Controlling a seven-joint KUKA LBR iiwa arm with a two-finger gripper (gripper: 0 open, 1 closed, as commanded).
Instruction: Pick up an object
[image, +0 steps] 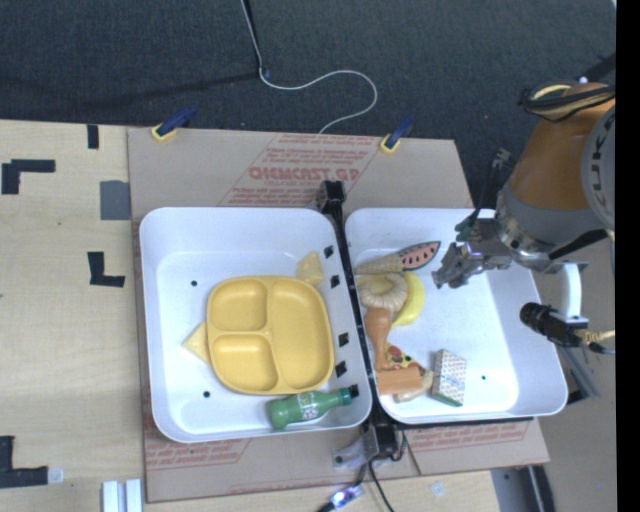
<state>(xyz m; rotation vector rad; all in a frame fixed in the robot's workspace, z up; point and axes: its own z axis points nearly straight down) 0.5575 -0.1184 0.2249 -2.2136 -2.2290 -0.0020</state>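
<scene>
A: Object candidates, right bin (520, 395): a watermelon-slice toy (410, 256) near the back wall, a beige ring (383, 289) lying over a yellow piece (413, 303), an orange-brown elongated toy (378, 330) running along the divider, a red-orange toy (398, 380) at the front, and a small patterned wedge (449, 377) just beside it.

B: Gripper position?

A: Gripper (452, 268) sits over the back half of the right bin, just right of the watermelon slice's tip. Nothing visible between the fingers. Whether they are apart or together: cannot tell, the dark parts merge at this angle.

B: Contact with any item?

A: None that can be confirmed. The slice lies near the gripper, but the view does not settle touching versus apart.

B: Left bin (160, 300)?

A: A yellow compartment tray (270, 333) in the middle, with a pale yellow piece (311, 267) behind it and another poking out at its left edge. A green bottle (306, 405) lies on its side along the front wall, cap toward the divider.

B: Arm?

A: Arm (560, 170) enters from the right, orange band above the wrist.
</scene>
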